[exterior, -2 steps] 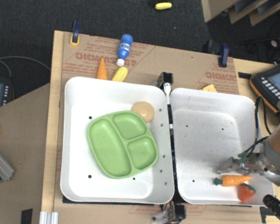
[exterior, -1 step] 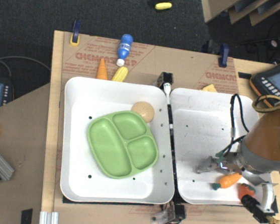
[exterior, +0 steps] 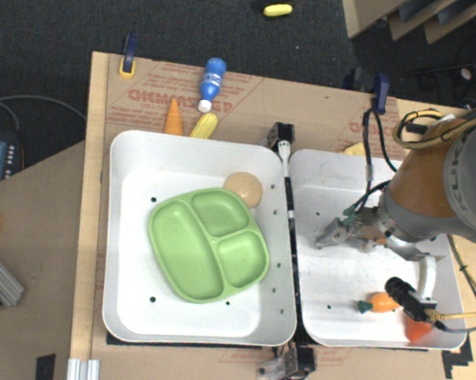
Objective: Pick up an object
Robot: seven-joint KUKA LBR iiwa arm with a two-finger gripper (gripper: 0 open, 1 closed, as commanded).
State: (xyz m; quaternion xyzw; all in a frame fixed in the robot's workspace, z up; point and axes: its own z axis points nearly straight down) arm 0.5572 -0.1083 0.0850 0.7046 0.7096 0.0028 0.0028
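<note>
Bench (exterior: 316, 117) carrying two white bins side by side; grey-and-orange arm (exterior: 445, 184) reaching in over the right edge of the right bin (exterior: 337, 296).
The left bin (exterior: 124, 240) is holding a green three-section plate (exterior: 206, 243) that is taking up most of its floor, with a tan ball (exterior: 244, 189) touching the plate's far rim, towards the bin's far right corner. Behind the left bin, along the bench's far edge, a blue-and-white bottle (exterior: 210, 82), a yellow corn cob (exterior: 205, 125) and an orange cone (exterior: 174, 117) are lying close together. The end effector (exterior: 331, 235) is hanging over the middle of the right bin; open or closed, cannot tell. A small orange toy (exterior: 379, 303) with a green tip is lying near the right bin's near edge, apart from the end effector, and a red-orange piece (exterior: 417, 330) is sitting at that bin's near right corner.
</note>
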